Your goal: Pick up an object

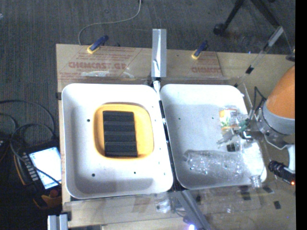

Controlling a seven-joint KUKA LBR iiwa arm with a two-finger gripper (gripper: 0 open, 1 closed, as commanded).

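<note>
Even overhead light, bright white bins [76, 176] near glare, soft shadows, slightly grainy, mild blur

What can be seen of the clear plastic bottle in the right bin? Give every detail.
The clear plastic bottle lies on its side along the near part of the right bin, running left to right. It looks like thin, transparent, crinkled plastic that catches bright glints, and it appears empty. One end, seemingly the neck with a pale cap, reaches the bin's near right corner. It rests on the bin floor. The gripper is just behind its right half; whether they touch cannot be told.
</note>
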